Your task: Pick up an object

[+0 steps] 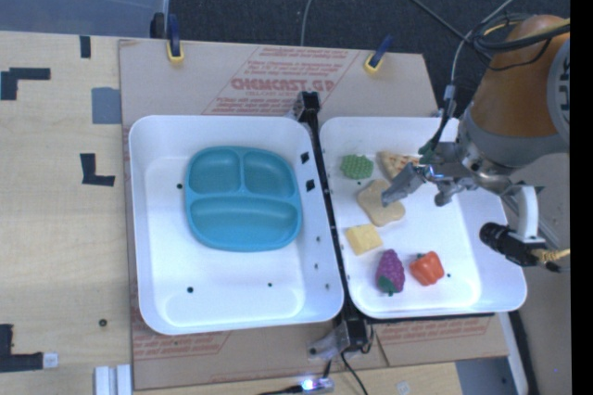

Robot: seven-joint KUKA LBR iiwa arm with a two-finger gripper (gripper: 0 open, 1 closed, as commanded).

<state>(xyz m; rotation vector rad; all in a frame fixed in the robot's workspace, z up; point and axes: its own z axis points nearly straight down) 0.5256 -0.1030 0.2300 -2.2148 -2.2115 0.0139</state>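
Observation:
My gripper (424,189) hangs over the middle of the right bin (496,296), its two fingers spread open with nothing between them. The left finger (400,188) sits just above the right edge of a beige toast piece (378,205). A tan wedge (397,163) lies just behind the gripper, and a green leafy piece (356,166) lies left of that. Nearer the front lie a yellow block (363,238), a purple grape bunch (390,271) and a red-orange pepper (426,268).
The left bin (153,291) holds a blue divided plate (244,198). A black divider (320,189) runs between the two bins. The arm's orange band (519,96) and grey wrist cover the right bin's far right corner. Cables arc over the bench behind it.

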